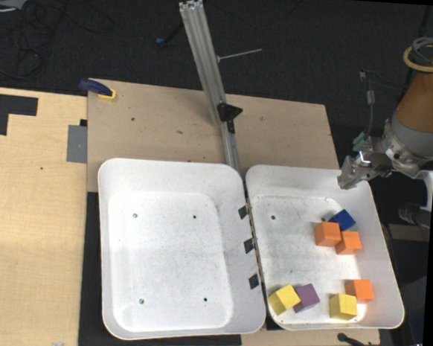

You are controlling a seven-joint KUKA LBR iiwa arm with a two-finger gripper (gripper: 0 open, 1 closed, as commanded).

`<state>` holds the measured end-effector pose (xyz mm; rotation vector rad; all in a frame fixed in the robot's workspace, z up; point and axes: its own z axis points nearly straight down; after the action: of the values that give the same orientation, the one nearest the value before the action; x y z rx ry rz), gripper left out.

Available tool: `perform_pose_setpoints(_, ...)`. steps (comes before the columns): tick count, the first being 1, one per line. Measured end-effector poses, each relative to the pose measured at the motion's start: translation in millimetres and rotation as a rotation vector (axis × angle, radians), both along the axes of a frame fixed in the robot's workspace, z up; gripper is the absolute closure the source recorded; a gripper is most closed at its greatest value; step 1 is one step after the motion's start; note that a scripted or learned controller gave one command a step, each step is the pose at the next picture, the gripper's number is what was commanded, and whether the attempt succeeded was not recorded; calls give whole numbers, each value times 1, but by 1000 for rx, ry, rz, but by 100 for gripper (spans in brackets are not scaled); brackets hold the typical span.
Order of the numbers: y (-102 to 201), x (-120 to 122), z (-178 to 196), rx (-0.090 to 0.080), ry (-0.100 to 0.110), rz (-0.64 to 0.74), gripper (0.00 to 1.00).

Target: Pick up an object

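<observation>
- Camera view: the gripper (350,175) sat over the far right corner of the right bin (289,193), at the rim. Too small and blurred to resolve; I could not tell whether it was released or clenched. Nothing was visible in it.
- The grey arm (412,135) with its orange band came in from the right edge, wrist tilted down toward the bin corner.
- Nearest objects to the gripper: a blue block (342,218), just below it in the bin, touching or almost touching an orange block (327,234). A second orange block (350,242) sat just beside that one on its right. These three formed a tight cluster in the upper right part of the right bin.
- Along the near edge of the same bin: a yellow block (284,298) against a purple block (307,296) on the left; another yellow block (342,306) with a third orange block (360,290) just behind it on the right. The two pairs lay apart from each other.
- All seven blocks rested on the bin floor, well apart from the gripper except the blue one, which was near it.
- The left bin (111,179) lay side by side with the right one, joined by black clips (247,245) along the shared edge.
- A slanted aluminium rail (207,67) rose behind the bins, over the wooden bench (161,123).
</observation>
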<state>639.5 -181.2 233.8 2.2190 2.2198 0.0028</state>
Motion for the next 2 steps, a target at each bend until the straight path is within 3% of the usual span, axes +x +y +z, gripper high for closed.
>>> perform_pose_setpoints(2, 89, -29, -8, 4, 9, 2, 100)
